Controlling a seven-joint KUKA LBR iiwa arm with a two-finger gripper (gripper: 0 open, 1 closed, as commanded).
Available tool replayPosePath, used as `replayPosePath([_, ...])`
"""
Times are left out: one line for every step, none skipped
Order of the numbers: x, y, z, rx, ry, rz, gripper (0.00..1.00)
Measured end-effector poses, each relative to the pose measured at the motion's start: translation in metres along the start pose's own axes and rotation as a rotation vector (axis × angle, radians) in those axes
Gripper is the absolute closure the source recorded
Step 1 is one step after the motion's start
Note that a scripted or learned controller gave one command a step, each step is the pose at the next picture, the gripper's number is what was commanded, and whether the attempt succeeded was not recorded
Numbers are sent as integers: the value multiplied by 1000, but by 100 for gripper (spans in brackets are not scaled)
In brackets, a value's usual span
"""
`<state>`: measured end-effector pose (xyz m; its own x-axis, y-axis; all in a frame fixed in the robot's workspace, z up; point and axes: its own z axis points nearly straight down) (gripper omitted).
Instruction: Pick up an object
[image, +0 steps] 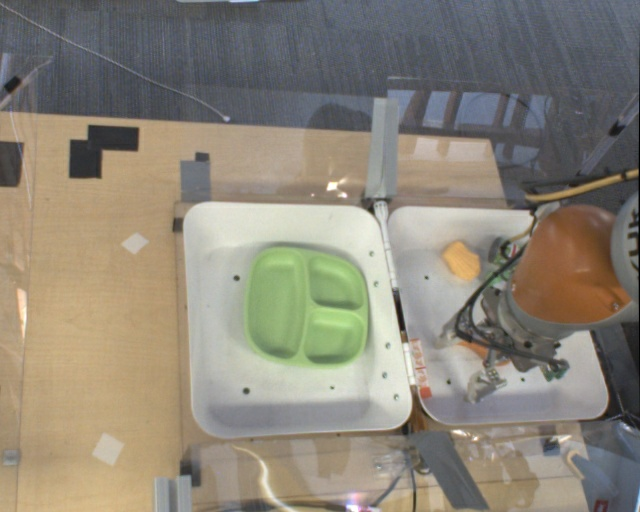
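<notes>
A yellow, wedge-shaped block (461, 261) lies in the upper left part of the right bin (432, 300). My gripper (492, 378) is low in that bin, toward its front middle, under the orange band of the arm (565, 265). A small orange object (470, 347) shows just left of the gripper, partly hidden by the wrist and cables. A small green piece (555, 370) sits to the gripper's right. I cannot make out anything held.
The left bin (215, 390) holds a green divided plate (305, 305) at its centre. A metal divider (381, 150) stands behind the gap between the bins. The arm covers the right half of the right bin.
</notes>
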<state>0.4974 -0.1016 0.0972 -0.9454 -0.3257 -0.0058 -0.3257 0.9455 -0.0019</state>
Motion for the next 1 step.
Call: replayPosePath([-4, 0, -12, 4, -8, -7, 100])
